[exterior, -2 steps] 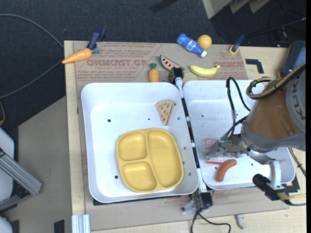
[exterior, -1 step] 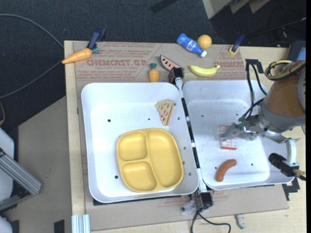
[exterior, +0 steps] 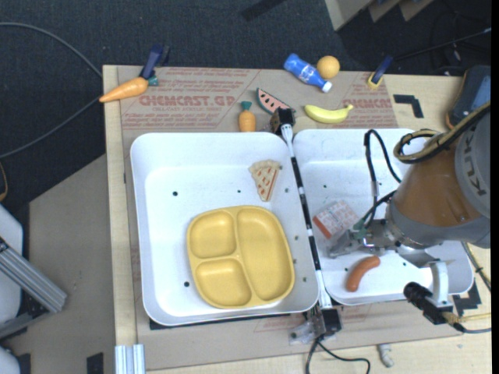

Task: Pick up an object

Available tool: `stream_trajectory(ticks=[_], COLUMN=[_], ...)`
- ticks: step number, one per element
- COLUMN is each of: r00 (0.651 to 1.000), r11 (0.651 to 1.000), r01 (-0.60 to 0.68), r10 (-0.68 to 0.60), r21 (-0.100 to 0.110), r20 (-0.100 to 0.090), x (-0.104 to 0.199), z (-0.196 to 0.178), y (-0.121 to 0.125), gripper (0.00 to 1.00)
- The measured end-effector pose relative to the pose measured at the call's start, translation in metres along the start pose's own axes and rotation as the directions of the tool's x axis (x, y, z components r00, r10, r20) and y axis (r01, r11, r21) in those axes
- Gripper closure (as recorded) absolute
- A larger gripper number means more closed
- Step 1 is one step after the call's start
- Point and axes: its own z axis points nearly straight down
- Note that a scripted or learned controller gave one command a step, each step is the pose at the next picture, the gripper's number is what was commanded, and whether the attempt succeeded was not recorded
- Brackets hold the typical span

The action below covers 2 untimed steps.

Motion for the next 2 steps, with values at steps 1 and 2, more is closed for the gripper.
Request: stream_trajectory(ticks=[1,2], r00=[1.0,1.0], r11=[1.0,1.0], r01=[0.0,0.0], r10=[0.0,0.0], r21=[-0.001,-0.002], r20=[0.0,0.001], x=[0.0108,0.0107], z=[-0.0005,-0.01], y=[0.0677,0.0676], gripper=[0.0,1.0])
